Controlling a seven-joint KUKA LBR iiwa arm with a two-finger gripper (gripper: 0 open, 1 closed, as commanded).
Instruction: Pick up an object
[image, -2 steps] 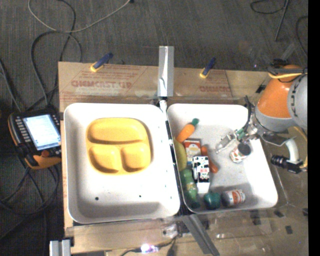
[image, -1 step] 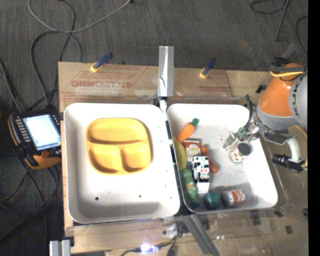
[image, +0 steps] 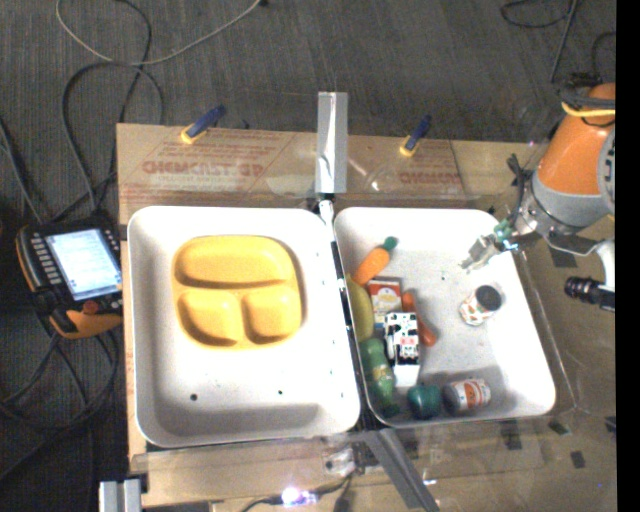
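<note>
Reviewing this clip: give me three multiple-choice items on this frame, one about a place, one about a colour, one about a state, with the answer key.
1. Where does the yellow compartment tray lie?
A. In the left bin
B. In the right bin
C. On the floor

2. What colour is the carrot near the top of the right bin?
A. Blue
B. Orange with a green tip
C. White

3. How does the gripper stand relative to the objects?
A. Closed around the carrot
B. Above the right bin's upper right part, with no object between its fingers
C. Pressed on the yellow tray

Key: 1 A, the tray fills the middle of the left bin. 2 B, orange body, green end. 3 B, it hangs apart from the round tin below it.
</note>
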